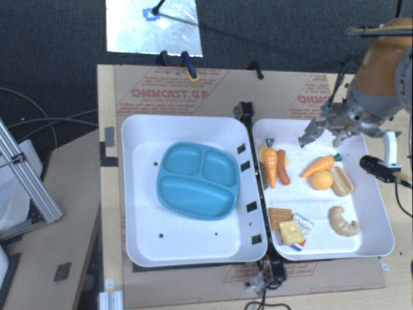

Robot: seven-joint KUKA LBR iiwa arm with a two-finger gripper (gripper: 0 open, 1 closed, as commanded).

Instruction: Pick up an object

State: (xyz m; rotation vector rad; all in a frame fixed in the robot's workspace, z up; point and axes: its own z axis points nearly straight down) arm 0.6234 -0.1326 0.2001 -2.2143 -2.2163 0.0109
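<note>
the gripper [324, 134] hung open and empty above the right bin's [381, 234] far end. toy carrots [270, 165] and an orange [322, 181] lay nearer.

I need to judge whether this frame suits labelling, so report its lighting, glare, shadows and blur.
Camera view: even, soft overhead light; the white bins are bright but keep their edges; strong glare on the shiny sheet at top; only faint shadows under the blue plate and the toy food; the gripper and arm look slightly soft, small items like the cheese wedge lack fine detail.
</note>
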